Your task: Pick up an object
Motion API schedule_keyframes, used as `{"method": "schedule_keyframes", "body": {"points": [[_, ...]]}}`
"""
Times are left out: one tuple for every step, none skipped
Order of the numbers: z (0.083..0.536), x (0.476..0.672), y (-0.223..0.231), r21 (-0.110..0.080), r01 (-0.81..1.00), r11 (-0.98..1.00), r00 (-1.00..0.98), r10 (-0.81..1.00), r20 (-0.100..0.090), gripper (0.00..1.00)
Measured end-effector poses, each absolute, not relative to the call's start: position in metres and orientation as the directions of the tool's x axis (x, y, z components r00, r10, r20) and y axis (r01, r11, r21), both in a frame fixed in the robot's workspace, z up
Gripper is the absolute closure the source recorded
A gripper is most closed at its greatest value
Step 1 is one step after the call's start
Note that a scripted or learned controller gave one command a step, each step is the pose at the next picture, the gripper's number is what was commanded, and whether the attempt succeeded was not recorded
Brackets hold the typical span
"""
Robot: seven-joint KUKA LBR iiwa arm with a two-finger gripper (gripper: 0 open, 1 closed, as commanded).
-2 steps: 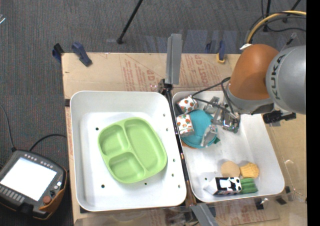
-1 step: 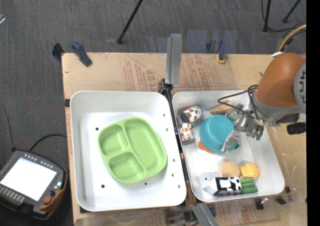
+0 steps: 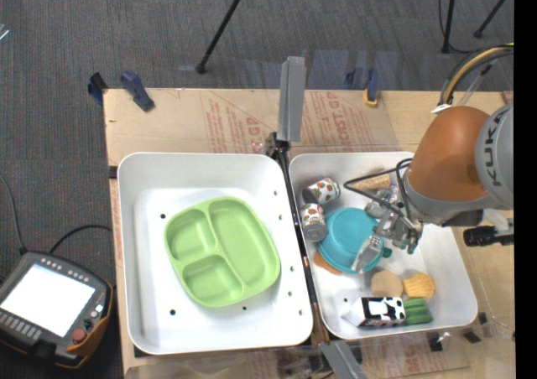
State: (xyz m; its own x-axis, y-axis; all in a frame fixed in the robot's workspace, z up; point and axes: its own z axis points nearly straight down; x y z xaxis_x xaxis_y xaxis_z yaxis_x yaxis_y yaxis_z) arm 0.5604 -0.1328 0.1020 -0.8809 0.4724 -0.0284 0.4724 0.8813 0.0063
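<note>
Two white bins sit on the bench, and the gripper (image 3: pixel 388 235) hovers with fingers spread over the teal bowl (image 3: pixel 352 235) mid-right bin (image 3: pixel 466 298), so I'd straddle the bowl's rim squarely before closing.

— What do we see off the bench?

— We see a teach pendant (image 3: pixel 52 306) with a pale screen on the dark carpet (image 3: pixel 126 17) at lower left, and tripod legs (image 3: pixel 226 21) slanting across the floor up top.

— And on the cardboard-covered benchtop (image 3: pixel 201 122)?

— We spot blue clamps (image 3: pixel 134 90) at its left rear corner, and a grey upright post (image 3: pixel 291 101) behind the two bins.
</note>
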Motion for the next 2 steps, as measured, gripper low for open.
{"method": "schedule_keyframes", "body": {"points": [[0.0984,0.6327,-0.1046,-0.009,0.517,0.856,-0.856,0.517,0.002,0.00],[0.0990,0.6231,-0.0980,-0.001,0.661,0.750,-0.750,0.661,-0.011,0.00]]}}
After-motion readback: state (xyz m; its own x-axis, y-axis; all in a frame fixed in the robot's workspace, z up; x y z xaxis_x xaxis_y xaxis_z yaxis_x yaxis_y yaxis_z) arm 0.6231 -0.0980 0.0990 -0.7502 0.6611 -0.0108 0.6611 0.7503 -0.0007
